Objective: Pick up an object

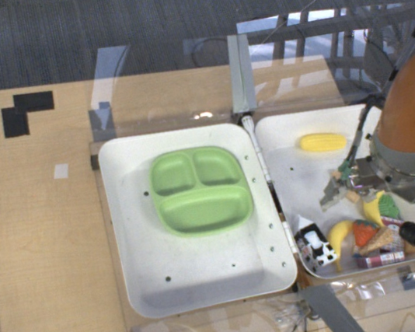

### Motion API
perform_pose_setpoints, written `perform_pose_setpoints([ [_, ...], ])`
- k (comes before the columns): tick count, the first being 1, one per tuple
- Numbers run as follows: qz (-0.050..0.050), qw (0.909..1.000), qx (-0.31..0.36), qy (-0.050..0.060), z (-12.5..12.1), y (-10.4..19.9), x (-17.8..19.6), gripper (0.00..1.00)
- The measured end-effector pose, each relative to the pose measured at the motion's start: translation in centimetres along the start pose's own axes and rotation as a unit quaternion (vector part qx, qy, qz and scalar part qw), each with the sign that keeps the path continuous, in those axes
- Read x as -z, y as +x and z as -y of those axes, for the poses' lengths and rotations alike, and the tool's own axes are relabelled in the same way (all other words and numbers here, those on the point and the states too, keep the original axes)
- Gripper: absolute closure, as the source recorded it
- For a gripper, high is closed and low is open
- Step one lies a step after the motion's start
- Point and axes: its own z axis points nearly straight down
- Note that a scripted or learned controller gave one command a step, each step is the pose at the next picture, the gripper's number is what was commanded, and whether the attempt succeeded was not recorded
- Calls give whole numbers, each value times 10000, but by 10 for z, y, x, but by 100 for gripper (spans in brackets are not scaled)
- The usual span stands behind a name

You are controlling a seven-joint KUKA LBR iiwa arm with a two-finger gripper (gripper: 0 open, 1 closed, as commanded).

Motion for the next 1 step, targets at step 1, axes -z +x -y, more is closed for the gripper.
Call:
perform_pose_setpoints([
  [1,3,9859,1672,-11,-67,-8,-92,0],
])
